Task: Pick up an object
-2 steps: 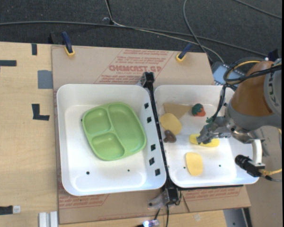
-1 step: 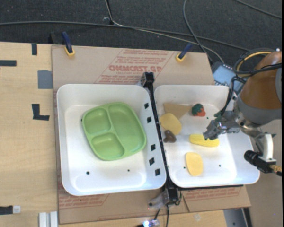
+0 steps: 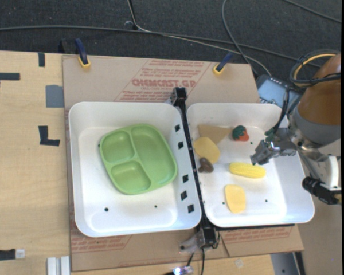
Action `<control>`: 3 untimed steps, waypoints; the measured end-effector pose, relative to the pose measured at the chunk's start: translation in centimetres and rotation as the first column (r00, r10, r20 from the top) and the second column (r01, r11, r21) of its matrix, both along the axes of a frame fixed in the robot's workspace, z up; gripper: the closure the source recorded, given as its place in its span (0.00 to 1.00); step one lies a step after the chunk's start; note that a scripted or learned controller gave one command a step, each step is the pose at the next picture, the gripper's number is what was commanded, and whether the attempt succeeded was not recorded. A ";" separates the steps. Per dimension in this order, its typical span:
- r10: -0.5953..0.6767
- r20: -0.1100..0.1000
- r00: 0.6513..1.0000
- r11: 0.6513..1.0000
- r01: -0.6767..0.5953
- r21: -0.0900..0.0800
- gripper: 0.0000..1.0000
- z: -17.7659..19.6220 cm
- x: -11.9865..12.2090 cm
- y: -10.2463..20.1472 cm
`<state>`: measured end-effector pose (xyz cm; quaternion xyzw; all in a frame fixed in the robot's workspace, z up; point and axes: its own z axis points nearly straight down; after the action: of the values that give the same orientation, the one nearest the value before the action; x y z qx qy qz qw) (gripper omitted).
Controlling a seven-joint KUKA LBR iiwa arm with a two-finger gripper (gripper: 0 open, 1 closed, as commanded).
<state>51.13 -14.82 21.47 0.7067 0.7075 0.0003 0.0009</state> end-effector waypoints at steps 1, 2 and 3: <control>0.005 -0.004 1.000 1.000 -0.005 0.002 1.00 -0.7 -0.3 6.0; 0.006 -0.002 1.000 1.000 -0.006 0.002 1.00 0.6 -0.3 11.5; 0.007 -0.003 1.000 1.000 -0.007 0.002 1.00 1.3 -0.1 17.4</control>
<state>51.05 2.61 22.81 0.7042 0.7100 0.0001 -0.0010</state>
